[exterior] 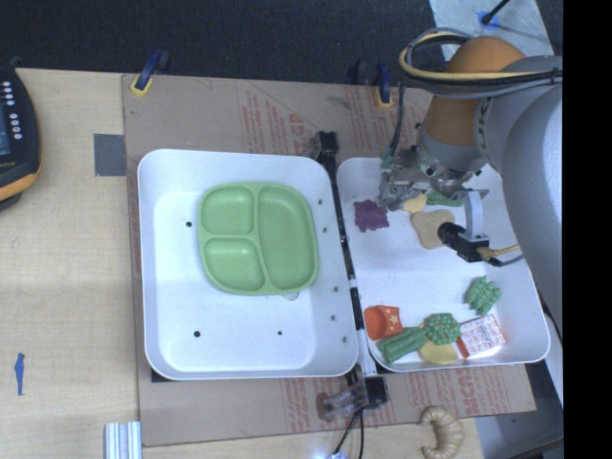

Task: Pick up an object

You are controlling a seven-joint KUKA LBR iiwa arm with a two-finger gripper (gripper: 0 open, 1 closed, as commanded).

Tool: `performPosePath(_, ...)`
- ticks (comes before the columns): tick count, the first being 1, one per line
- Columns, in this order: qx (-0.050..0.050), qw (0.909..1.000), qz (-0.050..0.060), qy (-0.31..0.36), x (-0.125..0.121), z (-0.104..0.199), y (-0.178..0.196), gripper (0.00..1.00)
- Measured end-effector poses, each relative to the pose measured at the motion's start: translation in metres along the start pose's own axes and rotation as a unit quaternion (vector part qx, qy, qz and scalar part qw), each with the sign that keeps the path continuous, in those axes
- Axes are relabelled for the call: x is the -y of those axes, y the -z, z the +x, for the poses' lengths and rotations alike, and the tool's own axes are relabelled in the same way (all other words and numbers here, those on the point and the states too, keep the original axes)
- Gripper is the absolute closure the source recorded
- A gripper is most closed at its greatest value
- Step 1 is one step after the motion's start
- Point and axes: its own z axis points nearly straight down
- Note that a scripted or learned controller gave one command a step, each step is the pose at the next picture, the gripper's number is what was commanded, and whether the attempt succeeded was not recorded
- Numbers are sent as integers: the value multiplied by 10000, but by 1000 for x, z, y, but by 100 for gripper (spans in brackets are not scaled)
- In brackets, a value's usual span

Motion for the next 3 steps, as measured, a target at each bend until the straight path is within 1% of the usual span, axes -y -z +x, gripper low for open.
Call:
performPosePath(1, -1, 10000, 6, 9, 0, 0, -1, 0)
performPosePath(2, 2, 10000, 6, -45, 22, -8, -12, 0)
performPosePath(3, -3, 10000, -26, -36, -1, -2, -11, 0)
